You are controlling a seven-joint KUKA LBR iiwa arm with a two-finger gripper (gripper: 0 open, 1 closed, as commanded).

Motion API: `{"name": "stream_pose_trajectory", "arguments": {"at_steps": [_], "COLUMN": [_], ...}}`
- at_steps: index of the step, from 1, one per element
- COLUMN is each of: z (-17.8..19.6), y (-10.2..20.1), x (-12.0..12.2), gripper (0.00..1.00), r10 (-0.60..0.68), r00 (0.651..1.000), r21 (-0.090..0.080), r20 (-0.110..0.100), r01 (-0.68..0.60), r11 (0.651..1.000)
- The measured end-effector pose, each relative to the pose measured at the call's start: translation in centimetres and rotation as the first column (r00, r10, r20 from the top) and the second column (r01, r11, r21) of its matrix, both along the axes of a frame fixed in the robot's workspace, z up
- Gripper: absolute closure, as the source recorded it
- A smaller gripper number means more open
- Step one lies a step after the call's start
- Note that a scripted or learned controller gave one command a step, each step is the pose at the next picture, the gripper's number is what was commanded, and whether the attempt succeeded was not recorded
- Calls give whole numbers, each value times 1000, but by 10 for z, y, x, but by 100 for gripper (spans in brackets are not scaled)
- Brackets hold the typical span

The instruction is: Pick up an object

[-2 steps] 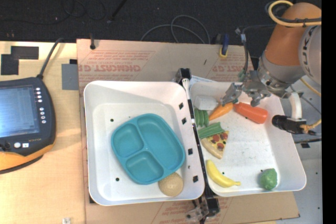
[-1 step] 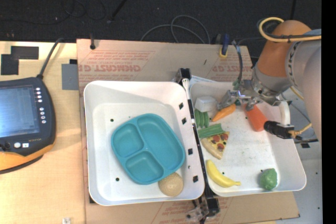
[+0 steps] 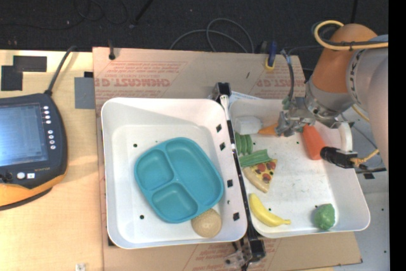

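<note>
Camera view: my pincer (image 3: pixel 287 125) (finger state unclear) hangs low over the small orange carrot-like piece (image 3: pixel 269 131), presumably to grasp it.

Just below the gripper (image 3: pixel 290 125), an orange carrot (image 3: pixel 313 142) lay on the white right bin (image 3: pixel 347 195). Beside the fingers, away from the arm, sat a pale white object (image 3: pixel 248 125) and green vegetable pieces (image 3: pixel 252 154). Further below the jaws were a pizza slice (image 3: pixel 262 173), tan with red and dark spots, a yellow banana (image 3: pixel 267 212) and a green lump (image 3: pixel 324 216). Well beyond, the white left bin (image 3: pixel 118 200) held a teal divided plate (image 3: pixel 178 179) and a beige round (image 3: pixel 207 223). The arm (image 3: pixel 336 70) was orange above grey.
</note>
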State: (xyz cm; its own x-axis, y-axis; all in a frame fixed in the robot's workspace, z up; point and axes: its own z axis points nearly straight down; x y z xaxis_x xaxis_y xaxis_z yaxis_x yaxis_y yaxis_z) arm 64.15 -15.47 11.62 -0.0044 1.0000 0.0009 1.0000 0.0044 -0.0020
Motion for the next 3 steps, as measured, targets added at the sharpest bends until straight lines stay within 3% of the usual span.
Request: {"name": "stream_pose_trajectory", "arguments": {"at_steps": [1, 2, 3], "z": [91, 87, 39], "y": [50, 49, -23], "x": [-47, -45, -20], "gripper": [100, 0, 0], "r10": [-2, -3, -5], "r00": [1000, 1000, 1000], "r21": [1, 0, -3], "r20": [0, -1, 2], "r01": [2, 3, 5], "r11": [1000, 1000, 1000]}}
